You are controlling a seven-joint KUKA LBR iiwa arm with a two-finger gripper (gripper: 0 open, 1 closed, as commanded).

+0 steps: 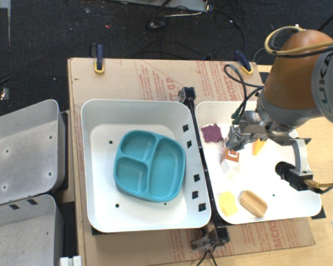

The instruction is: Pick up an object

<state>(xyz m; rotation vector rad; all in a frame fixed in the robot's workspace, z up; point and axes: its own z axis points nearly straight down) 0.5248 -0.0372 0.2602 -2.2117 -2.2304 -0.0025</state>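
Your pincer [233,148], grip state unclear, hangs over an orange-and-white block [230,156], with a purple lump [211,132], yellow piece [228,204] and tan block [253,203] nearby.

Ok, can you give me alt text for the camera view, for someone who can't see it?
The grey arm's pincer hangs low in the right white bin, over a small orange-and-white block, near a purple lump, a yellow piece and a tan oblong. The left white bin holds a teal divided plate.
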